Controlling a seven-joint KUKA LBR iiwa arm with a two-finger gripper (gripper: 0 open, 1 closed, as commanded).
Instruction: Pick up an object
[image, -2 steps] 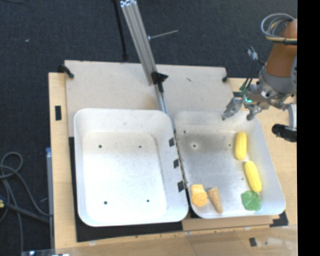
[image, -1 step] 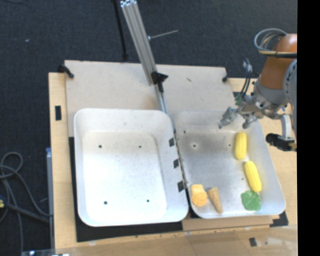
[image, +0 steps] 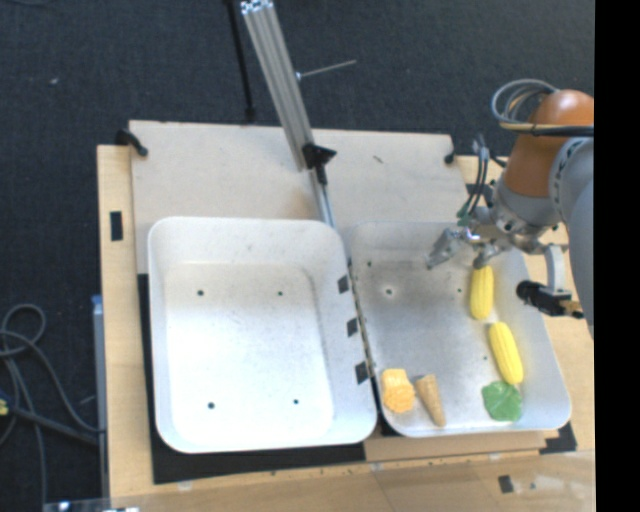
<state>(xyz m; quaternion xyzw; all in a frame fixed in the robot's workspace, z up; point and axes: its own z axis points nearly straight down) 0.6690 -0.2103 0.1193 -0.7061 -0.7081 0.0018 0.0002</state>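
Note:
My gripper (image: 462, 251) hangs over the back of the right bin (image: 420, 320), below the orange-banded wrist (image: 545, 150). Its two fingers are spread apart with nothing between them, so it is open. One fingertip sits just above the top end of a yellow banana-like piece (image: 482, 292). Further forward in the same bin lie a yellow corn cob (image: 505, 352), a green leafy piece (image: 503, 401), an orange-yellow block (image: 398, 390) and a tan cone (image: 430, 399).
The left bin (image: 250, 330) sits beside the right one, its rim meeting it at mid-bench. A slanted metal pole (image: 290, 100) rises from behind the bins. Cables lie on the dark floor at the left (image: 30, 380).

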